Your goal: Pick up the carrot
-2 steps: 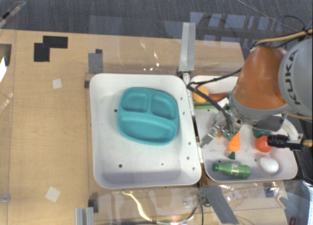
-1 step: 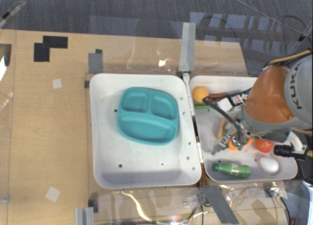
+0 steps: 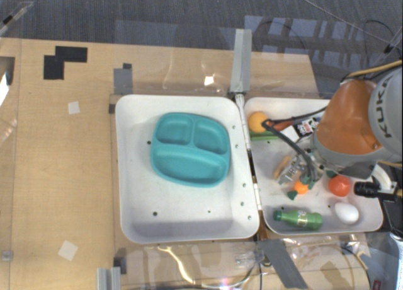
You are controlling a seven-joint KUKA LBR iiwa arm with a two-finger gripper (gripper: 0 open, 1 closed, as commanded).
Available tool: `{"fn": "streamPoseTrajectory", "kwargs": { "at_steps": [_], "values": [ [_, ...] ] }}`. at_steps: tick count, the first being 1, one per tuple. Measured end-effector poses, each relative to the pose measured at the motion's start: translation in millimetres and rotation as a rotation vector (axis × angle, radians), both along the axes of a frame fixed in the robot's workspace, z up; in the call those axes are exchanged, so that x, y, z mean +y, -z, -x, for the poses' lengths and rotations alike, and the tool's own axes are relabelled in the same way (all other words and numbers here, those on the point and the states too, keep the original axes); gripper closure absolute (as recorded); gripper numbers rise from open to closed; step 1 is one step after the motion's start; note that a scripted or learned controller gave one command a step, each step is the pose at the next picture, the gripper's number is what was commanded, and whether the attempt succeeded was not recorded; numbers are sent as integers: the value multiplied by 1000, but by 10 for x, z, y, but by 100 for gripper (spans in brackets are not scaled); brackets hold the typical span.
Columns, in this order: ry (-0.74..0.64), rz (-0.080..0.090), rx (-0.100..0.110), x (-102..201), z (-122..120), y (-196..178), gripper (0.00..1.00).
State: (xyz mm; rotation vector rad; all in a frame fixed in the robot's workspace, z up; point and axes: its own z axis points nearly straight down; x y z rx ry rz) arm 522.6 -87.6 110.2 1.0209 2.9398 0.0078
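Camera view, fingers [image 3: 296,175] low over carrot [image 3: 300,188] in right bin [image 3: 371,222], grip state unclear

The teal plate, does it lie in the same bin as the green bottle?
No, the teal plate lies in the left bin, while the green bottle lies in the right bin.

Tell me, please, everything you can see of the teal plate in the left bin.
The teal plate is a rounded-rectangle divided dish, seemingly smooth plastic, with three shallow compartments: two smaller ones along its far side and one long one along its near side. It lies flat and right way up, turned slightly askew, a little beyond the middle of the left bin. It rests on the bin's white floor, apart from all four walls. Nothing lies in its compartments, and nothing else touches it.
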Motion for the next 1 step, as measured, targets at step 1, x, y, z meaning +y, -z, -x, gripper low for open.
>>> {"fn": "streamPoseTrajectory", "kwargs": {
  "at_steps": [1],
  "values": [
    [-2, -8, 15, 820, -40, -785, 100]
  ]
}}
